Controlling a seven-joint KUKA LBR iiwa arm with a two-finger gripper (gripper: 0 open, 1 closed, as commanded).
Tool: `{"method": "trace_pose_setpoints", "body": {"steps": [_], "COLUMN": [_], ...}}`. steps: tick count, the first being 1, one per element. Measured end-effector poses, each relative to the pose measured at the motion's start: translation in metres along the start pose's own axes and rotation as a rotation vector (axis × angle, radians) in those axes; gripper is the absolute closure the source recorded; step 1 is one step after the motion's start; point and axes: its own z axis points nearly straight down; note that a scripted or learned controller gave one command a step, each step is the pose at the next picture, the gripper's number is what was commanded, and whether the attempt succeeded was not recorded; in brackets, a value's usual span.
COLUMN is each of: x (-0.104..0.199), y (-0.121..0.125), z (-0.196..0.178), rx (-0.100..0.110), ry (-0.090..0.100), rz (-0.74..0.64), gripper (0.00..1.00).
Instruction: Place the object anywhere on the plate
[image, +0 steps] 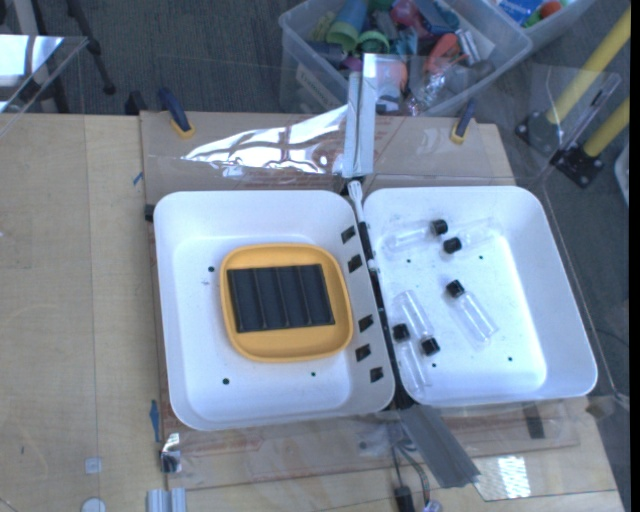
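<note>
A yellow plate (338, 338) with a dark ridged centre (280, 298) lies in the middle of the left white bin (190, 230). Several small clear vials with black caps lie scattered in the right white bin (530, 250). One vial (474, 316) lies near the bin's middle with its cap pointing up-left. Another vial (412, 312) rests close to the divider between the bins, and a third vial (408, 238) lies toward the back.
A clear tub of colourful toys (400, 40) stands behind the bins. Crinkled foil (280, 148) and an upright metal bracket (360, 110) sit at the back edge. Black clips (362, 320) line the seam between the bins. Wooden bench (70, 300) spreads to the left.
</note>
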Motion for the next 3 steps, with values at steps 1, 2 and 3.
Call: {"method": "trace_pose_setpoints", "body": {"steps": [1,2,3], "x": [0.005,0.012,0.025], "y": [-0.014,-0.042,-0.095], "z": [0.0,0.0,-0.001], "rx": [0.002,0.001,0.0], "ry": [0.004,0.004,0.004], "rz": [-0.314,-0.595,-0.908], "gripper": [1.0,1.0,1.0]}}
